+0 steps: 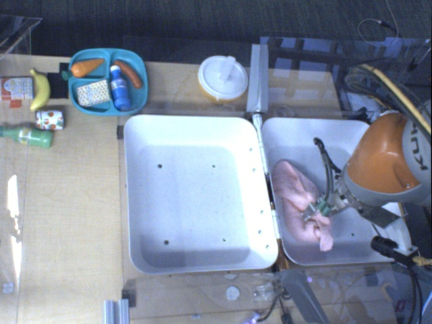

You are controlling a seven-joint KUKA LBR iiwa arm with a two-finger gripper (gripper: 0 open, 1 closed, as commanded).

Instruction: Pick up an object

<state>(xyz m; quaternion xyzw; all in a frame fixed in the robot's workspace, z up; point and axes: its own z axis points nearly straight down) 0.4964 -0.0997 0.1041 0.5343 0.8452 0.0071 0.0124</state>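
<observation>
A crumpled pink cloth (pixel 300 201) lies in the right bin (pixel 297 137), along its left side. My gripper (pixel 320 209) hangs low over the cloth's right edge, reaching in from the right under the orange band of the arm (pixel 381 159). Its tip touches or nearly touches the cloth's folds. The arm's body covers the bin's right part.
The left bin (pixel 196 194) sits beside the right one. Beyond the bins stand a blue divided tray (pixel 108 81) with toy food and a white-lidded container (pixel 223 78). A banana (pixel 40 90), a small can (pixel 49 119) and a green bottle (pixel 27 136) lie at the far left.
</observation>
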